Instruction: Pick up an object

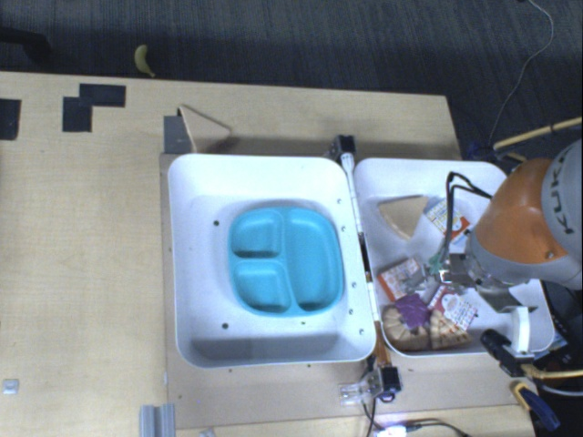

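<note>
At a bench bearing 2 shallow white bins, my arm [524, 221], grey with its orange band, reaches in from the right and hangs over the right bin [401, 176], where the pickable clutter lies. My gripper [448, 276] sits low over that heap, at the near-centre of the bin; my own wrist covers it from this high slant, so I cannot tell how it is set or whether anything is caught in it.

The candidates are all in the right bin: a purple object [412, 310] near the front edge, a red-and-white packet [399, 279] just behind it, a printed wrapper [460, 311] to its right, a brown tray-like item [421, 337] under them at the front wall, and a pale wedge-shaped piece [401, 213] farther back. The left bin [196, 244] holds 1 blue divided plate [284, 259], well apart from my reach.

My reading of progress: the approach looks done, as I am down among the items rather than high above them. The grasp itself is unconfirmed, since nothing is visibly lifted and every item appears to rest in the bin. Left to do, as I judge it: secure 1 object and raise it clear of the pile.
</note>
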Available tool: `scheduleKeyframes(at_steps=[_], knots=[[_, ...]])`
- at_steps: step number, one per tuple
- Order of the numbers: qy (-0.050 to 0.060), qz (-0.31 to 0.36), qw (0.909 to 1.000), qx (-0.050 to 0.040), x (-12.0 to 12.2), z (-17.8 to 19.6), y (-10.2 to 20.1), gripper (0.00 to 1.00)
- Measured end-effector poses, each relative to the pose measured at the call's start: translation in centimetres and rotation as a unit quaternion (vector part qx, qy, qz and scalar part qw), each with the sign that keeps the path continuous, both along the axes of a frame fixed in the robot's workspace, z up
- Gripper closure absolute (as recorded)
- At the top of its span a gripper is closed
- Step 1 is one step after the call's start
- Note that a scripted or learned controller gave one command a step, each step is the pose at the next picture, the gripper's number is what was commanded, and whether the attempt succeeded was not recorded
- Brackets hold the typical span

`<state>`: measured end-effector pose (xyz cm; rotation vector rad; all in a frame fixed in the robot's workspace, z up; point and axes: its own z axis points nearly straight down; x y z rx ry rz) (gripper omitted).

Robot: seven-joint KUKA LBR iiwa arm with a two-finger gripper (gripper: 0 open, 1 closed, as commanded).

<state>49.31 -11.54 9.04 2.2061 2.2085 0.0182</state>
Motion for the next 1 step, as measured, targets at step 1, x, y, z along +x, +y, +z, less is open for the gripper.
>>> scheduleKeyframes(at_steps=[1], knots=[[-0.003,0.002,1.0000,0.0021,0.31,1.27,0.20,1.00]])
